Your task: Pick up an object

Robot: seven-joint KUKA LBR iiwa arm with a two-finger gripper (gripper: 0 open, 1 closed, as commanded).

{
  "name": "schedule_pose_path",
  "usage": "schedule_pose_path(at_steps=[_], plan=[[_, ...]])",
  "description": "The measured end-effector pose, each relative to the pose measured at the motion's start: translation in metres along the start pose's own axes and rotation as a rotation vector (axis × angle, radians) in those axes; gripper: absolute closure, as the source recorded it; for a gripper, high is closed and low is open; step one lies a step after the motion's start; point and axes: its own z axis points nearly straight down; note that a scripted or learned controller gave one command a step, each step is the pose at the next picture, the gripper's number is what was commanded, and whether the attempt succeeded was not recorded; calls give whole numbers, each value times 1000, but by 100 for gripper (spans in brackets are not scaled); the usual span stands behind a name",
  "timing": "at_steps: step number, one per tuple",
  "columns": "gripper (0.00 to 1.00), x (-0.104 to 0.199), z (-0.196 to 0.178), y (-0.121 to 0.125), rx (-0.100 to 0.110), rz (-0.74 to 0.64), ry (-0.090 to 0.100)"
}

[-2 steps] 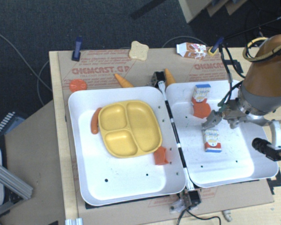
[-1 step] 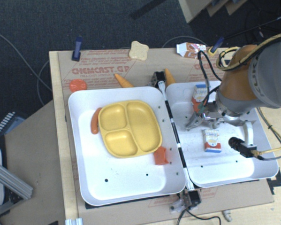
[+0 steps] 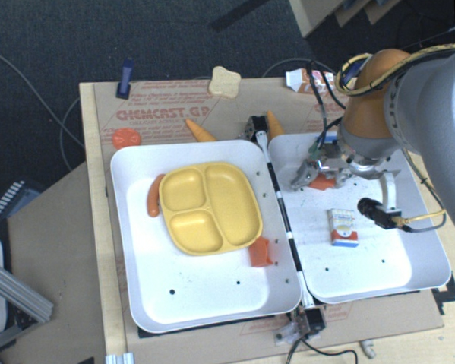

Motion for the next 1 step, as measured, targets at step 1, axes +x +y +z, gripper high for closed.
schedule_pose_path(at_steps=[1], plan=[[100, 0, -10, 0, -2, 0, 0]])
